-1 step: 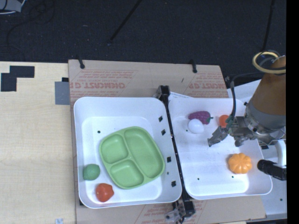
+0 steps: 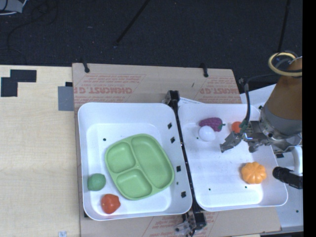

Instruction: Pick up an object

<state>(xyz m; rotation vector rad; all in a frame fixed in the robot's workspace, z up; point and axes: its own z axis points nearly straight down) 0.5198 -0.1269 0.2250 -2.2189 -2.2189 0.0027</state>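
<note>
The gripper (image 2: 231, 143) is seen over the right bin (image 2: 222, 194), near a white ball (image 2: 206, 133); whether its jaws are open cannot be told.

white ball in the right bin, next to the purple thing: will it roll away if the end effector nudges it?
Probably. The white ball looks round and smooth, so a sideways nudge would likely roll it across the bin floor. The purple object touching its upper side may block rolling that way. Its glossy surface hints it could slip from a pinch.
</note>
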